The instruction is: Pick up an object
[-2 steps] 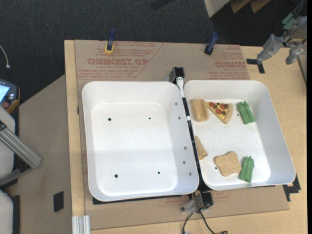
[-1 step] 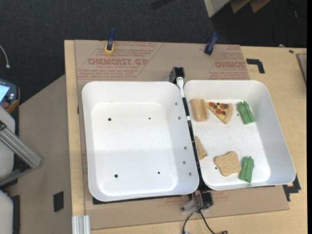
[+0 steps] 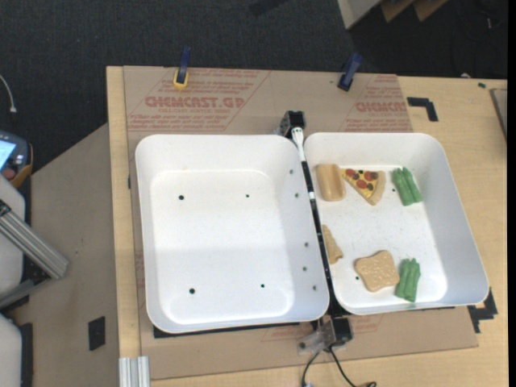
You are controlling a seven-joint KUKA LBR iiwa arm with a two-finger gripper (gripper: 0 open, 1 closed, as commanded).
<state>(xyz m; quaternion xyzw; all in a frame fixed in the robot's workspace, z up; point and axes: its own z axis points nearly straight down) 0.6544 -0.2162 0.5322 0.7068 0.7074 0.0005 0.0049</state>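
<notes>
Hand: state I cannot tell. Reaching in from the right, I judge nearest in the right bin: lower green, upper green (long axes near-to-far). Then toast, pizza, roll. Left bin beyond.

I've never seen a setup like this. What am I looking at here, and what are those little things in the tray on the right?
This is a robot's workbench, seen from one fixed camera above it, looking down at a slant. Two shallow white bins sit side by side on a cardboard-covered bench. The left bin and the right bin are the robot's work area. The right one holds small toy foods: a bread roll, a pizza slice, a toast slice, two green vegetables, and a tan piece by the divider. The job is picking one up.
</notes>
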